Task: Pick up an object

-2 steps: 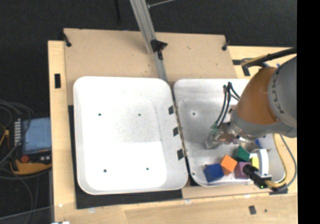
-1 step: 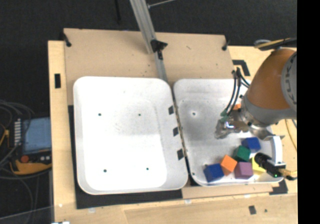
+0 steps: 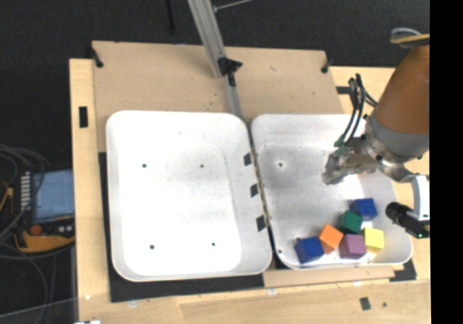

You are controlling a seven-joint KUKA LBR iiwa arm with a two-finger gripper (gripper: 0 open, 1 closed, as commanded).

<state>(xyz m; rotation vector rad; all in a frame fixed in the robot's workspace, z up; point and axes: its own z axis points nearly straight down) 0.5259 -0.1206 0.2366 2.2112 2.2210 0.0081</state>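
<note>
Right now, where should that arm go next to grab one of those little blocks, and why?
Probably move toward the near corner of the right bin and lower over the blue block. The gripper hangs above bare bin floor, while the blocks sit clustered nearer the camera; that blue one lies closest and at the cluster's edge.

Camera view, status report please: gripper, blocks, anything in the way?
Gripper over right bin, nothing seen between fingers. Blocks clustered in that bin's near corner, untouched. Nothing between gripper and cluster.
</note>
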